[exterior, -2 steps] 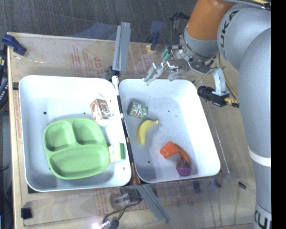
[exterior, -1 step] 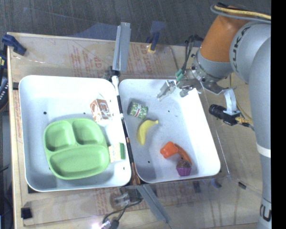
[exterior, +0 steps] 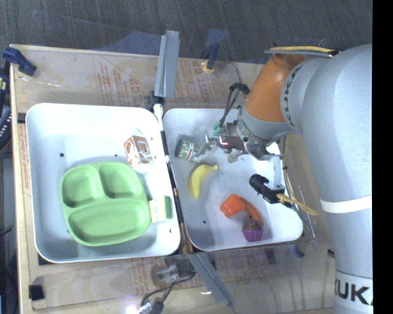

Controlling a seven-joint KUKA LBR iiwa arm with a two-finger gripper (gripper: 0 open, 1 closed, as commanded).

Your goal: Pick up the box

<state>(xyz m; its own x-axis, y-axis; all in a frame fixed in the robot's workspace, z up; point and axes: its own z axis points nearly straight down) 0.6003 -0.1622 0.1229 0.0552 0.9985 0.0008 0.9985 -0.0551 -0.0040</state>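
End effector (exterior: 217, 140) in right bin, grip unclear; box (exterior: 138, 150) apart, left bin.

- White bins (exterior: 39, 175): smooth plastic, slightly glossy.
- Green tray (exterior: 105, 205), lower left: matt plastic.
- Bench (exterior: 85, 70): bare wood, dull.
- Box (exterior: 139, 150): printed cardboard.
- Arm (exterior: 334, 123), right: smooth grey shell, glossy orange band.

A pale wooden bench (exterior: 85, 77) stands on dark grey carpet (exterior: 85, 8), with blue clamps (exterior: 18, 60) gripping its far edge.
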